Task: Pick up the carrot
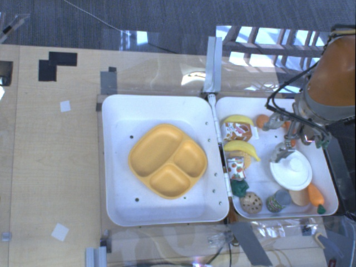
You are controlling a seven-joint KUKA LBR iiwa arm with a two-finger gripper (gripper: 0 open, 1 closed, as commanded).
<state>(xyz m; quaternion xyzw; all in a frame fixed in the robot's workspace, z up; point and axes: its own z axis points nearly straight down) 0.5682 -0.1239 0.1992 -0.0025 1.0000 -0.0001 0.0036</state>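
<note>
The carrot (316, 196), orange with a green end, lies in the near right corner of the right bin (330, 159), beside a white bowl (291, 171). My gripper (280, 137) hangs over the middle of that bin, just behind the bowl and well away from the carrot. It is open, and nothing sits between its fingers. The grey arm with its orange band (334, 74) reaches in from the right.
The right bin also holds two bananas (240, 147), two printed packets (237, 131), a small orange ball (261, 120), a green item (240, 187), a speckled ball (251, 203) and a cup (278, 200). A yellow divided plate (168, 160) lies in the left bin (117, 149).
</note>
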